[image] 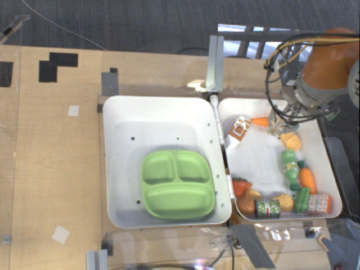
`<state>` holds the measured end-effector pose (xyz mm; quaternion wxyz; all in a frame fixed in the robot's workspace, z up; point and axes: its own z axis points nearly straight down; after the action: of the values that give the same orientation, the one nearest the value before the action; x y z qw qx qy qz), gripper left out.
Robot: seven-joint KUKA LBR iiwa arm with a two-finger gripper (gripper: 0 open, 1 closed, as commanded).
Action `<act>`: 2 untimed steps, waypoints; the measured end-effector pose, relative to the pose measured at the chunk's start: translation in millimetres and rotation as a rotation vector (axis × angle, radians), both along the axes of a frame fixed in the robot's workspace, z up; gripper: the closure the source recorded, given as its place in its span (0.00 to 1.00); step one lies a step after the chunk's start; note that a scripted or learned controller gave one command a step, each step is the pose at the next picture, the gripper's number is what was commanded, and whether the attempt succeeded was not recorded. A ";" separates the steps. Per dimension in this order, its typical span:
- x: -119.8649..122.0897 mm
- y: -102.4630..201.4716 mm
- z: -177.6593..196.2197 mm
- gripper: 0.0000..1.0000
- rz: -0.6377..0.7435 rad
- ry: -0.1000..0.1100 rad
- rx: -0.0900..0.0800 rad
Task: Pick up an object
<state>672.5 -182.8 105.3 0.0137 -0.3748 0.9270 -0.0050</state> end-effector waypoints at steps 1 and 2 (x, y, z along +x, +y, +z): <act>1.3 13.3 147.2 1.00 -0.105 0.001 -0.001; 1.9 14.7 154.2 1.00 -0.104 0.001 0.003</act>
<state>674.4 -168.0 259.6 0.0137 -0.3259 0.9453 -0.0042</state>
